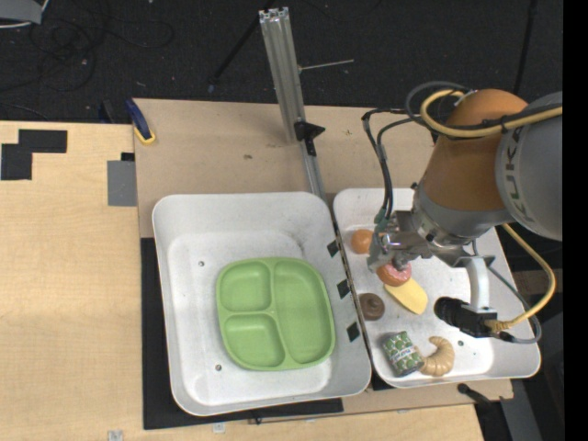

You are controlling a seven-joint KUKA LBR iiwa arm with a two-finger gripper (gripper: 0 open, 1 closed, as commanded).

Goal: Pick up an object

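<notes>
Pink-frosted doughnut (395, 272) lying directly beneath the gripper (393, 254) in the right bin (514, 361), approached from above.
Whether it is pinched cannot be told. A yellow wedge (407, 295) touches it below; an orange ball (363, 241) sits left, a green tray (274, 313) well left.

gripper (390, 255) above pink donut (395, 273), right bin (514, 361)
</notes>
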